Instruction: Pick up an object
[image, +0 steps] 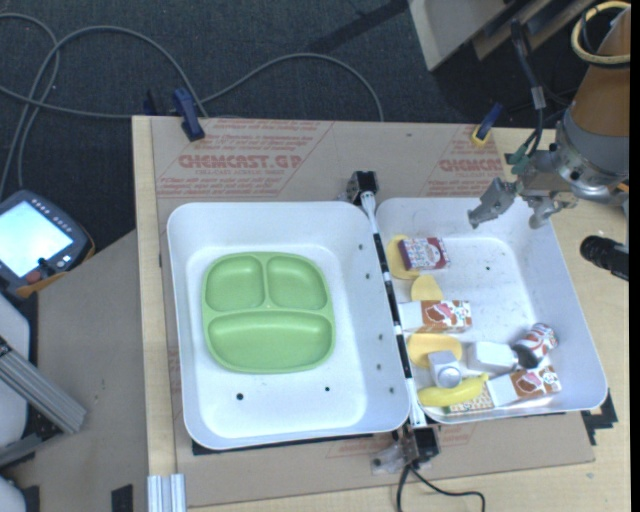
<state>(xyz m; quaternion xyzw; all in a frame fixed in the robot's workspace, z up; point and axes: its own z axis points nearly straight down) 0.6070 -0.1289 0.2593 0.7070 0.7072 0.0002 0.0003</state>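
In the camera view, the pincer (512, 207) hangs over the far end of the right bin (560, 300), its two fingers spread apart with nothing between them.

The likeliest thing to pick is the small carton (428, 253), which lies nearest, just toward the near side of the pincer and close to the bin's left wall. It looks like a light, stiff cardboard box, easy to squeeze across its short sides, though it could slide on the smooth bin floor.

Nearer than the carton, the right bin also holds a second carton (444, 316), yellow pieces (432, 346), a banana (452, 394) and a small can (535, 343), crowded together.

The left bin (190, 300) on the table (300, 160) holds a green divided plate (268, 311), its compartments bare.
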